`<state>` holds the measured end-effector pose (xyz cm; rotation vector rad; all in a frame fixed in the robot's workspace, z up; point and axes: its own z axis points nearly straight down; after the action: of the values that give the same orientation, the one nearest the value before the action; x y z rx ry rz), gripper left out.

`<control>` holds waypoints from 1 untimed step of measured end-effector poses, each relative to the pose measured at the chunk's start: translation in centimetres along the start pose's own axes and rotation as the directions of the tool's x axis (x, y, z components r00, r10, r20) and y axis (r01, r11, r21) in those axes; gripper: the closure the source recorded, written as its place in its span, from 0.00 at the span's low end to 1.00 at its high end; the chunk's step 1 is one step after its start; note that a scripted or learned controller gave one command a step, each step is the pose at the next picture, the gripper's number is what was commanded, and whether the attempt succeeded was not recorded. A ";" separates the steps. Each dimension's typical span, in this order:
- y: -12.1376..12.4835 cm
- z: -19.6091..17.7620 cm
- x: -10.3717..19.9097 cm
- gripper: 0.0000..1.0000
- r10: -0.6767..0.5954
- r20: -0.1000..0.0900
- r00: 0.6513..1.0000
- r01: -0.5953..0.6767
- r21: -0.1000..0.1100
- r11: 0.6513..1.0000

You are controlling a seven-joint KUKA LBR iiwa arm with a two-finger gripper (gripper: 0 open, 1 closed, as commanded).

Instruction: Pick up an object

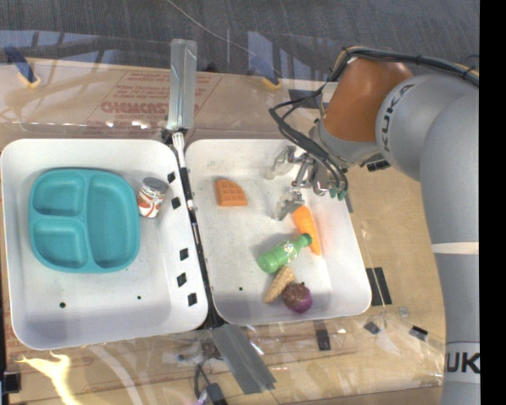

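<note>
Camera view: teal tray [84, 219] left bin [34, 310]; carrot [306, 224], waffle [230, 193] right bin [354, 285].

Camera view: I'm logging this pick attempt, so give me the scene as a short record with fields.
left bin: teal divided plate, small cup at the plate's right edge
right bin: waffle piece, carrot, green bottle, tan item, purple item
gripper: over the right bin, just above the carrot's upper end
jaws: state unclear
object lifted: none seen
</note>
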<state>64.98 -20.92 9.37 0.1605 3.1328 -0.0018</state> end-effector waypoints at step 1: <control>0.0 0.0 0.0 0.00 0.000 0.000 1.000 0.000 0.000 1.000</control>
<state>64.98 -20.92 9.37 0.1605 3.1328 -0.0018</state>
